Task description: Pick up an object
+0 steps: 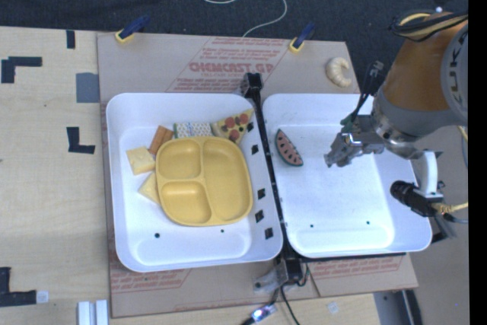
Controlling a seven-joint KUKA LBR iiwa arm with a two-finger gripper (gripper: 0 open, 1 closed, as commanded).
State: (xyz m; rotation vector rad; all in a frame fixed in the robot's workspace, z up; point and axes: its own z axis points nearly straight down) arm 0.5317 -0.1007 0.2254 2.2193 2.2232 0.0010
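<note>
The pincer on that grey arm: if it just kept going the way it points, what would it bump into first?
Probably the bare floor of the right bin. The pincer points down and a little leftward, over empty white surface. The watermelon slice lies further left, likely off that line, though depth is hard to judge from one view.

Red lettering on the cardboard sheet (228, 61) under the bins reads "CHEMCAST GP", seen upside down.
</note>
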